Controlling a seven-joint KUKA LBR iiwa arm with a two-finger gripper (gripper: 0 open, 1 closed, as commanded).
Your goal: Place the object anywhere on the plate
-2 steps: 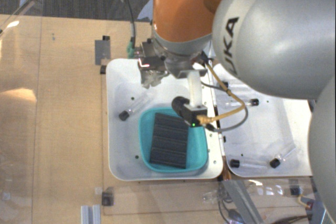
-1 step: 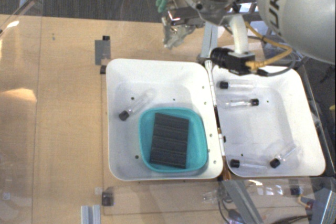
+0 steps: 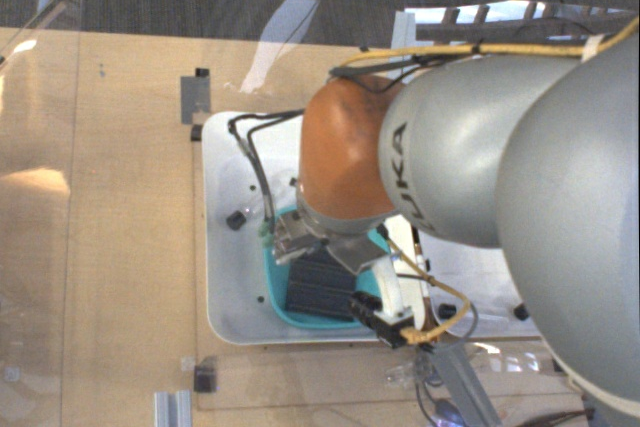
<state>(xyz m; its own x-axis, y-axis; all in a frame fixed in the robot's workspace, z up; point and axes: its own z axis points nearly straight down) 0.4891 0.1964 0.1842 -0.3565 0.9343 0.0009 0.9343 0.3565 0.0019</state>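
A teal plate (image 3: 277,287) lies in the near part of the left white bin (image 3: 222,265), mostly covered by the arm. My gripper (image 3: 318,289) hangs directly over the plate, its dark ribbed body blocking whatever is beneath it. A small black object (image 3: 236,219) rests on the bin floor, left of the plate and apart from the gripper. The grey arm with its orange band (image 3: 345,150) hides most of both bins.
A black cable (image 3: 250,160) loops over the far part of the left bin. The right bin (image 3: 490,280) shows a small dark piece (image 3: 520,312) near its front. Black clamps (image 3: 200,95) (image 3: 204,376) sit at the bin corners on the wooden bench.
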